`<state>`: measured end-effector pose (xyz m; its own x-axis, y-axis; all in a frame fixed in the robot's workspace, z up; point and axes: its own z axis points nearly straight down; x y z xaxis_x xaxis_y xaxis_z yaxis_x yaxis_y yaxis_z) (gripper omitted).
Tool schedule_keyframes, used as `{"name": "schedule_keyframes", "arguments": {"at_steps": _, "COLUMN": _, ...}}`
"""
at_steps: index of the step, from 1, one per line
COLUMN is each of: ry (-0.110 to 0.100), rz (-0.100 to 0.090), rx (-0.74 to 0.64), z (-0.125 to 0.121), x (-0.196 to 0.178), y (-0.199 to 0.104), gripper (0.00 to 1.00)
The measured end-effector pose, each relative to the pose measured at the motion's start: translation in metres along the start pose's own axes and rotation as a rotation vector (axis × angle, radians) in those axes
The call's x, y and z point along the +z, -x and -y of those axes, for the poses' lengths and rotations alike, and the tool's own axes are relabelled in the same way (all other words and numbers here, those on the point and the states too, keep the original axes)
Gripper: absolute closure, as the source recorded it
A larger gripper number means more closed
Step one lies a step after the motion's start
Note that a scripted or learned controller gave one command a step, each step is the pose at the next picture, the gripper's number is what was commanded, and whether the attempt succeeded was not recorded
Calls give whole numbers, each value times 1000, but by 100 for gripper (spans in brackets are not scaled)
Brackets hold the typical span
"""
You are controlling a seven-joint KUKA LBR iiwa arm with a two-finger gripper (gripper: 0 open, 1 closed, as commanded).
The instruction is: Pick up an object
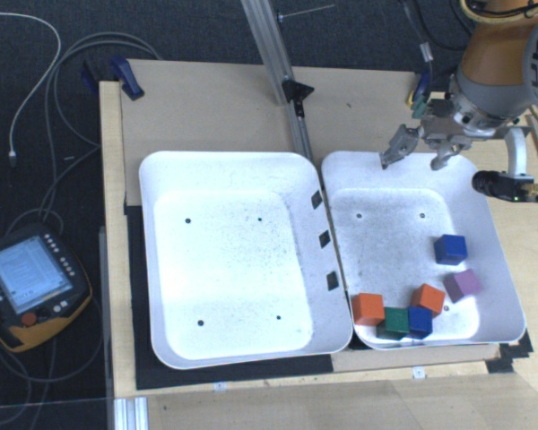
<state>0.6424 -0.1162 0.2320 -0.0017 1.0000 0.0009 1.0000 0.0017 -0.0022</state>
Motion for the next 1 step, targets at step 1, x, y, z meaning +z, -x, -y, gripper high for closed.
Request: {"name": "schedule_keyframes", "arguments": {"at_steps": 1, "ry": 13, "rz": 2, "rx": -2, "z": -23, "x": -72, "y": -7, "gripper": 0}}
